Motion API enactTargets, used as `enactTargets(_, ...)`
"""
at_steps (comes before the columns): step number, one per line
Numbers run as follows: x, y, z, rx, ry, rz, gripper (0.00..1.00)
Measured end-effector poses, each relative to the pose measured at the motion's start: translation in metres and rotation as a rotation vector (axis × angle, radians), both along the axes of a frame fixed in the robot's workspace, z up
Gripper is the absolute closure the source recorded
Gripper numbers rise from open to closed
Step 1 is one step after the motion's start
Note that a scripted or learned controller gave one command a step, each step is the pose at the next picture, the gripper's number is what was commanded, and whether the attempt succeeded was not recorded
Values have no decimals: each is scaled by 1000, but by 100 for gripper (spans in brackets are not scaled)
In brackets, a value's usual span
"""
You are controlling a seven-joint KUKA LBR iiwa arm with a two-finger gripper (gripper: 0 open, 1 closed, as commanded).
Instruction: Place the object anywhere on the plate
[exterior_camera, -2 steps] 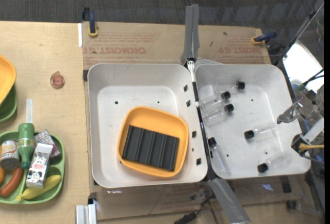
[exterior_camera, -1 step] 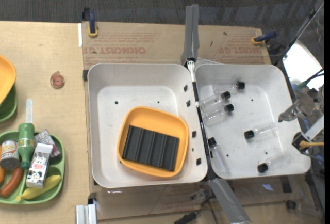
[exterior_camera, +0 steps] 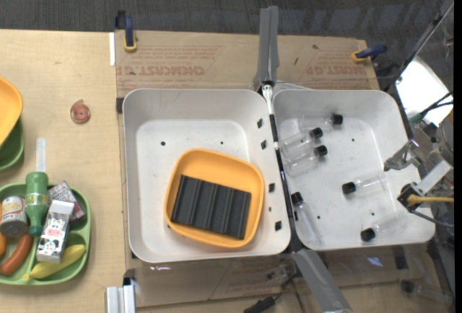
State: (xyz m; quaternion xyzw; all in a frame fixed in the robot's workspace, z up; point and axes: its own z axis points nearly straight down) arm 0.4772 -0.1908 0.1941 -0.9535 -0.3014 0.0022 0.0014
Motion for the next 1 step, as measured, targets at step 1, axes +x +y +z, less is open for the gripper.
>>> enactTargets(1, 0, -31, 23, -1, 0, -31, 0)
